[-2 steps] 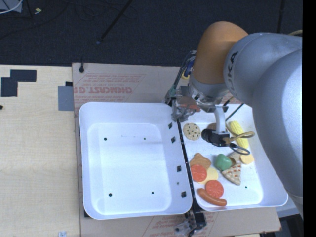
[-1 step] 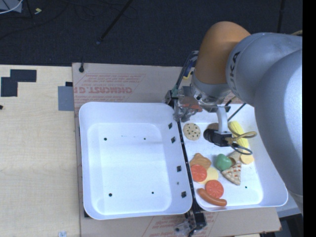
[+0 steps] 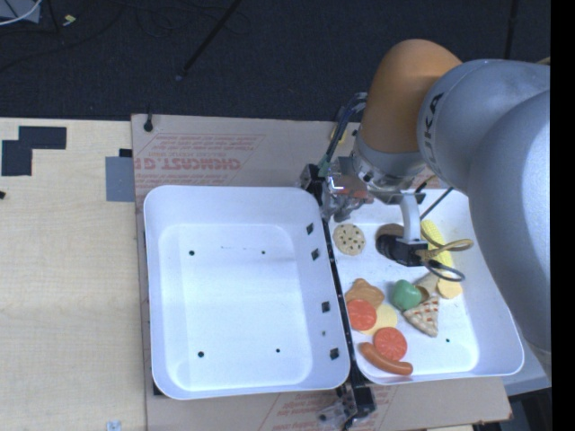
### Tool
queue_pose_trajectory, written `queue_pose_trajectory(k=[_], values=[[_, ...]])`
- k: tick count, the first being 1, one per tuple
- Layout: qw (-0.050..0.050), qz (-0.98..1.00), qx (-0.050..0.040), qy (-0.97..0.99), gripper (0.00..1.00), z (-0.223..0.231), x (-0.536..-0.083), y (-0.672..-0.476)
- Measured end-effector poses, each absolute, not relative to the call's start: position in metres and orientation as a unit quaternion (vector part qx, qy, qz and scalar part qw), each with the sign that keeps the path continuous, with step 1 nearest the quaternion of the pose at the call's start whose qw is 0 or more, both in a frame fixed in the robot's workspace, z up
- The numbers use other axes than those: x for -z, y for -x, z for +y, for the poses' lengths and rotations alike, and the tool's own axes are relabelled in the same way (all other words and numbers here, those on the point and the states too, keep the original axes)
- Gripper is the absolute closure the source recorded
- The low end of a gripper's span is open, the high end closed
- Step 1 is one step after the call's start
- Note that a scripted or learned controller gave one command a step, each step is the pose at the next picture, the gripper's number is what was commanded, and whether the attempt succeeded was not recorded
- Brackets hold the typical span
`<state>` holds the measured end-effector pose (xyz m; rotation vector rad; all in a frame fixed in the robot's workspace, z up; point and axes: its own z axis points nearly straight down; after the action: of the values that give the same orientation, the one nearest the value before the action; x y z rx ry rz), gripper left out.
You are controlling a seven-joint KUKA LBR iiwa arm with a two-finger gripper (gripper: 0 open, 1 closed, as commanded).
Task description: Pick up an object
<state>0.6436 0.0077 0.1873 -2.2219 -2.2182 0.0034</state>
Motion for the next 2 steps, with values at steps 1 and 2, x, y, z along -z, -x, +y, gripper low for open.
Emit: queue_pose_trajectory(k=[1, 2], values=[[0.001, -0.707, -0.0011, 0.707, 1.00, 0.0362, -0.1873, -0.6417], [0.001, -0.707, -0.0008, 0.707, 1.00, 0.0263, -0.1873, -0.6436]])
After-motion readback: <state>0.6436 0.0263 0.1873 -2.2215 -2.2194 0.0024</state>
